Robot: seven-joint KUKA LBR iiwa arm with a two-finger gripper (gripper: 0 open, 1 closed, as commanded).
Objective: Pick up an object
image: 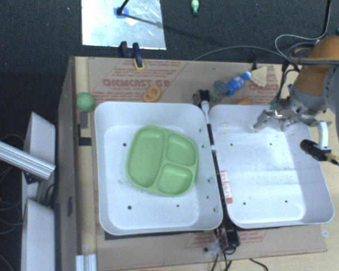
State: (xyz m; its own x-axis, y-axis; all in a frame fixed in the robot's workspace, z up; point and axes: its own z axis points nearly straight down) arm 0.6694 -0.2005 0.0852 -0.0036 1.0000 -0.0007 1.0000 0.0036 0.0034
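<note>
Early in the pick: nothing held yet. Tool (274, 119) low over the far right corner of the right bin (271, 208), metal fingers splayed apart with bare white floor between them. Only thing to grasp: green plate (161, 160), flat in the middle of the left bin (110, 208). Next needed: a long move left across the divider, then a descent onto the plate's rim.

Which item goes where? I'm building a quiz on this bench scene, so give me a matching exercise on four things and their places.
Things:
1. green divided plate
2. green ball
3. blue bottle
4. gripper

Places:
A. behind the bins on the cardboard
B. over the right bin's back edge
C. in the left bin
D. beside the left bin's back left corner

Pairs: 1-C, 2-D, 3-A, 4-B
</note>
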